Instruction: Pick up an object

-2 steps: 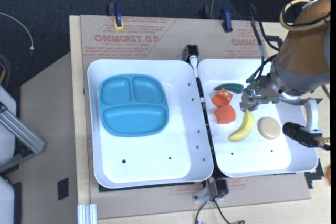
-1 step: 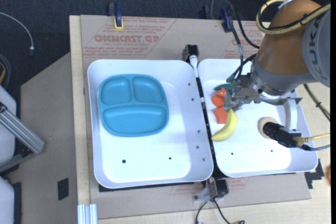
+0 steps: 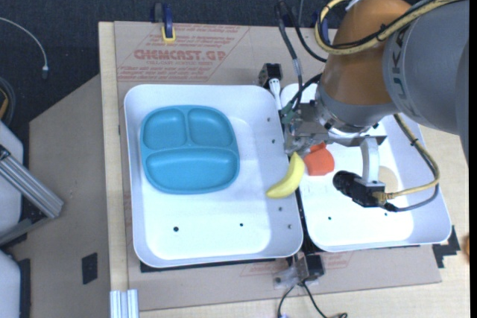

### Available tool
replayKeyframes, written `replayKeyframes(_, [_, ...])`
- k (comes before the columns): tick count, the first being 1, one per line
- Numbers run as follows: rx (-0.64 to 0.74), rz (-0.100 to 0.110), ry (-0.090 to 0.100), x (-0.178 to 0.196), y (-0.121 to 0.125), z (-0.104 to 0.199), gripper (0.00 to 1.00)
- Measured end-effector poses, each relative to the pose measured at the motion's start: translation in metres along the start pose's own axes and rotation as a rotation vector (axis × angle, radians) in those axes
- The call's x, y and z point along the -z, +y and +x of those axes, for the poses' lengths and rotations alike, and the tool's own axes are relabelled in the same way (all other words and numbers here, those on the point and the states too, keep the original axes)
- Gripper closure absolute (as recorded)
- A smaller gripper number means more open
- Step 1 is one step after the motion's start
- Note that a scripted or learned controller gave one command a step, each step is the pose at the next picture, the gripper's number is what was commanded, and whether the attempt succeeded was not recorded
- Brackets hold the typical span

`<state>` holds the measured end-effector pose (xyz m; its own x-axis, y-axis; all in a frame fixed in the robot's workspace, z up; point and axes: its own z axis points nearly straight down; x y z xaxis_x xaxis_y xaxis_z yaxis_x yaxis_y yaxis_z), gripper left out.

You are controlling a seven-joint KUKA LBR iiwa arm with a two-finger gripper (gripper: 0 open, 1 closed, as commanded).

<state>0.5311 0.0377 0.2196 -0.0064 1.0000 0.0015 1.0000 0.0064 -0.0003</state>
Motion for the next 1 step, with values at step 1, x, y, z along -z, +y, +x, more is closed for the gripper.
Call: replayKeyframes(1, [0.0,-0.004,0.001,0.0142,0.0133,0.0525,1.0])
